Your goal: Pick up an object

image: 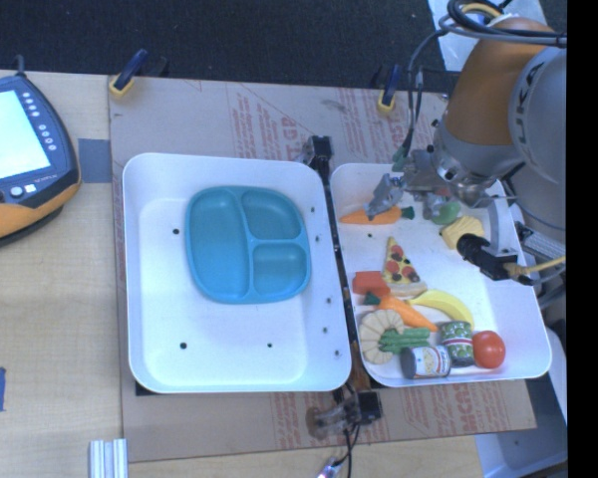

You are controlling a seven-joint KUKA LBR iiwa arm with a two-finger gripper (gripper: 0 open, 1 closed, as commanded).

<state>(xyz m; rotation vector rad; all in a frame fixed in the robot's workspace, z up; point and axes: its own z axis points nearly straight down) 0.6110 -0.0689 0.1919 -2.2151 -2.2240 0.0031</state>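
Observation:
My gripper (pixel 386 197) hangs over the far left corner of the right bin (pixel 523 312), at the end of the grey and orange arm. Just below its tip lies an orange carrot-like piece (pixel 364 218), touching or nearly touching it. A small green bit (pixel 407 211) sits right beside the gripper. Further forward in this bin lie a pizza slice (pixel 401 265), a red piece (pixel 371 282), a second carrot (pixel 411 314), a banana (pixel 446 305), a tomato (pixel 488 349) and two cans (pixel 426 361).
The left bin (pixel 154 267) holds a blue divided plate (pixel 247 244). A yellow object (pixel 460 230) lies under the arm's wrist. A tablet-like pendant (pixel 15 157) rests at the bench's left edge. Clamps (pixel 128 73) stand at the board's far edge.

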